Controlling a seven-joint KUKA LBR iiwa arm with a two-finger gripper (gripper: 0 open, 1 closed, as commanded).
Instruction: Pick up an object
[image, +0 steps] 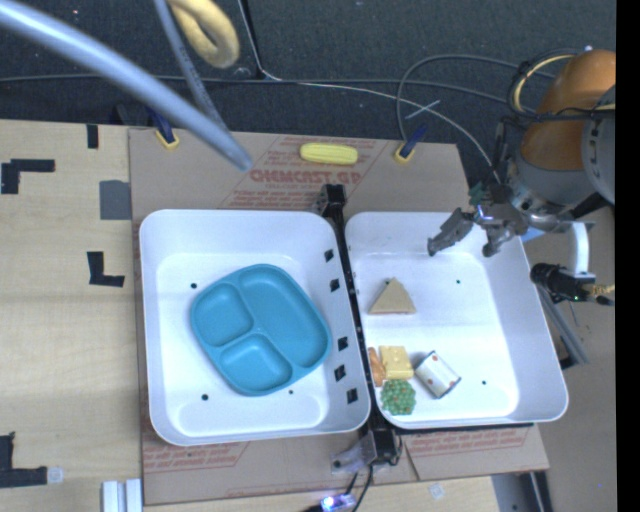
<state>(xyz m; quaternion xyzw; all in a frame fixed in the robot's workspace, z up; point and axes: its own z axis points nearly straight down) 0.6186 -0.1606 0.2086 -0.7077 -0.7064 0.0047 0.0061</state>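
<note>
My gripper hangs over the back right part of the right bin, its two dark fingers spread open with nothing between them. Below and to its left a tan wedge lies on the bin floor. Near the bin's front sit a yellow block, an orange piece, a green broccoli-like toy and a small white cylinder with a dark end. All of these lie apart from the gripper.
The left bin holds a blue divided plate. A black divider runs between the bins. A yellow banana-like toy lies on the cardboard behind them. Cables and a grey pole cross the top.
</note>
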